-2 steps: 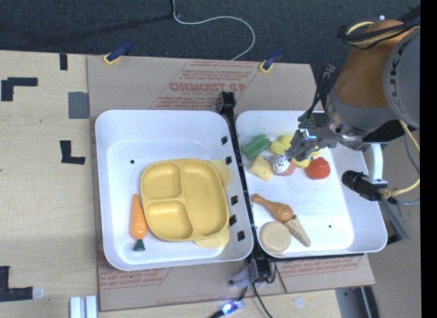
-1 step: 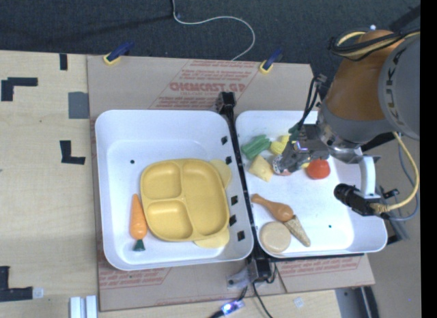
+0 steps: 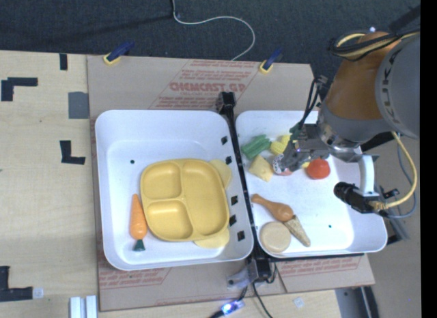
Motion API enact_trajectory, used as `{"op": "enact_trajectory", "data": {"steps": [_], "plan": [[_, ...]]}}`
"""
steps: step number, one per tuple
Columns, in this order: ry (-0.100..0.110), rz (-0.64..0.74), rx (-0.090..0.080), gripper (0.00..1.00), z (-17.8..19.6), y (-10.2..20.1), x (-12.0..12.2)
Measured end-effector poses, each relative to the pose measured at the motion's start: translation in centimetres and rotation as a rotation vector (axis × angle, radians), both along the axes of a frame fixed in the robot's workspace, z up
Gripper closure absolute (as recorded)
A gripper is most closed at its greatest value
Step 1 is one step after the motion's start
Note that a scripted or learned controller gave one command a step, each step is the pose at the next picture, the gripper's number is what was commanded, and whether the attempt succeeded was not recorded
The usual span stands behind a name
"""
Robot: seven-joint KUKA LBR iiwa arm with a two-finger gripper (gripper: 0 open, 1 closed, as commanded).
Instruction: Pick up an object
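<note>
My gripper (image 3: 289, 162) hangs low over the back part of the right bin (image 3: 372, 244). Close around it lie a red tomato (image 3: 318, 168) to its right, a small yellow piece (image 3: 278, 146) just behind it, a pale yellow wedge (image 3: 261, 168) to its left and a green vegetable (image 3: 255, 146) near the divider. A small reddish bit shows right under the gripper, too small to tell whether it is held. Nearer the front lie a brown drumstick (image 3: 273, 207), a round pale biscuit (image 3: 276, 237) and a cone (image 3: 298, 230).
The left bin (image 3: 109, 173) holds a yellow divided plate (image 3: 184, 197) with a pale yellow slice (image 3: 212, 240) poking out under it, and an orange carrot (image 3: 137, 219) along its left side. The arm's grey body covers the right bin's back right corner.
</note>
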State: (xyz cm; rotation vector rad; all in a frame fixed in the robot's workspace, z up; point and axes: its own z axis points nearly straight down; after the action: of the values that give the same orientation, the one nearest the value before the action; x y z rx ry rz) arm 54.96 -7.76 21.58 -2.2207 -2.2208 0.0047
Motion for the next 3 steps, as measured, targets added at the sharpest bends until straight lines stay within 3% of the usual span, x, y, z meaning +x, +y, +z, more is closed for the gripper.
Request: {"op": "enact_trajectory", "data": {"steps": [1,2,3], "plan": [[-0.002,0.002,0.002,1.0,1.7,0.1,-0.3],[-0.001,0.003,0.002,1.0,1.6,1.2,-0.1],[0.0,-0.001,0.0,1.0,0.2,0.1,-1.1]]}}
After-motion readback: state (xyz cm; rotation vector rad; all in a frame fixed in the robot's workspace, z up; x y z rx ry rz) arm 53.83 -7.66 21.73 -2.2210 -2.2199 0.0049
